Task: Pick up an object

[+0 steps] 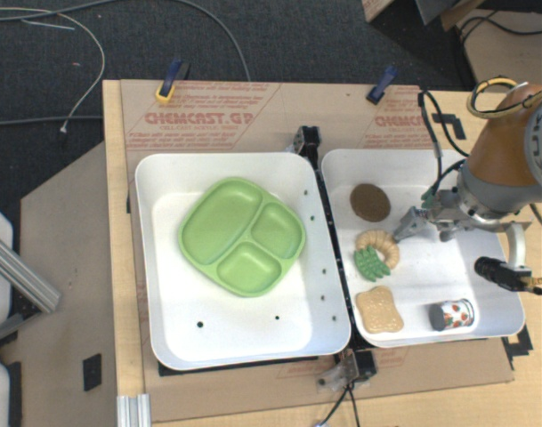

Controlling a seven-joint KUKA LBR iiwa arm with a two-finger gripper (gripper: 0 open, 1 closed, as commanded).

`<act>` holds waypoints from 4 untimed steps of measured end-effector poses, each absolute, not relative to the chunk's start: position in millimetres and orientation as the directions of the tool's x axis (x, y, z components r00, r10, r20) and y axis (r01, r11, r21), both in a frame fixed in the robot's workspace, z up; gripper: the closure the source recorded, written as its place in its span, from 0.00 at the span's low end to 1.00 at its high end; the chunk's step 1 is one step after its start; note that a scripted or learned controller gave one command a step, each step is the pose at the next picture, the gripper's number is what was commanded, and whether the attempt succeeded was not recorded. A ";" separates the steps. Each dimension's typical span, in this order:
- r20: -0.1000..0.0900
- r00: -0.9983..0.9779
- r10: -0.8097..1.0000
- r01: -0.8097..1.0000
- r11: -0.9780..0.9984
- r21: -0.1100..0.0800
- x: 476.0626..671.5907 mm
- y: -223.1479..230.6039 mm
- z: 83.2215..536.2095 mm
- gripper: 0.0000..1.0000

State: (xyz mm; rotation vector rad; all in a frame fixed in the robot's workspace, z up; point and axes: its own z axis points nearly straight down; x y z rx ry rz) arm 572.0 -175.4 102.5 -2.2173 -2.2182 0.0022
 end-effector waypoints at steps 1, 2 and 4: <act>0.001 0.000 1.000 1.000 0.000 0.000 573.2 -175.9 115.7 1.00; -0.001 -0.001 1.000 1.000 0.001 0.004 568.6 -167.1 169.4 1.00; -0.002 -0.001 1.000 1.000 0.001 0.006 580.2 -162.8 266.9 1.00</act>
